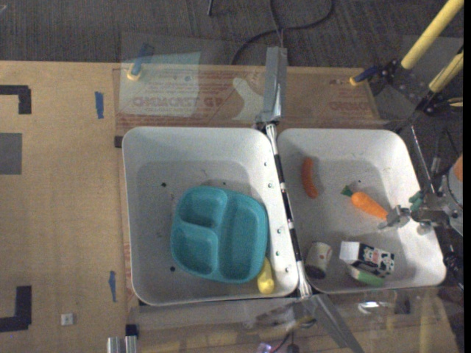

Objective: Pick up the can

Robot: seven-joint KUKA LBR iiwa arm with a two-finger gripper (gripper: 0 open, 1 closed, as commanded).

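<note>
The can [319, 257] is a small beige cylinder lying on its side near the front left corner of the right bin [412, 160], with its dark open end facing the front. My gripper [399, 216] hangs over the right side of that bin, just right of the orange carrot [366, 205]. It is well apart from the can, to the can's right and farther back. Nothing of the can is near the gripper.
A white and black carton [372, 260] lies right of the can. A reddish sausage [310, 177] lies at the bin's back left. The left bin [147, 160] holds a teal divided plate [219, 233] and a yellow piece [266, 278]. Yellow poles [434, 24] stand at the back right.
</note>
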